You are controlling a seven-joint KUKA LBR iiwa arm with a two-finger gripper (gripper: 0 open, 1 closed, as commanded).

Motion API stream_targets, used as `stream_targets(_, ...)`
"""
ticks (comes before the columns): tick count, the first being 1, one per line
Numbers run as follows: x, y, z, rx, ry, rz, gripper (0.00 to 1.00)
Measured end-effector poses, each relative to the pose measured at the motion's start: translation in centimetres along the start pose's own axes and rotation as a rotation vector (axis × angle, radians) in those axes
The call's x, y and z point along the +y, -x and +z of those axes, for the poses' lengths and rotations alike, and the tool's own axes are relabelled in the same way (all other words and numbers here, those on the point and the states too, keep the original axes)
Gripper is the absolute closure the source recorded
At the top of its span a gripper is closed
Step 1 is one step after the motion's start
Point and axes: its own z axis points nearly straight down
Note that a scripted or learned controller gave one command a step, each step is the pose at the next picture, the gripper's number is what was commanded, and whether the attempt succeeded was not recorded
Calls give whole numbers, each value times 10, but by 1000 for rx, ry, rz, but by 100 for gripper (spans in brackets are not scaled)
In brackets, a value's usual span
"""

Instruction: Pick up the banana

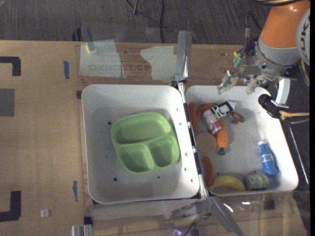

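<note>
Because the banana (pixel 227 183) lies against the right bin's (pixel 288 154) near edge beside a sausage (pixel 208 171) and a can (pixel 256 181), the gripper (pixel 241 82), its claw apart, risks snagging a neighbour.

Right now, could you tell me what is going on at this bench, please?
The robot arm's gripper hangs over the back edge of the right bin, with nothing between its fingers. The banana it is meant to pick up lies untouched at the front of that bin, beside a small can and near a blue bottle and a carrot. The left bin holds a green divided plate.
</note>
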Motion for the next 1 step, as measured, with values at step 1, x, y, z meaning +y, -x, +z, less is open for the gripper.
stream_targets(1,-82,99,148,0,4,-61,0)
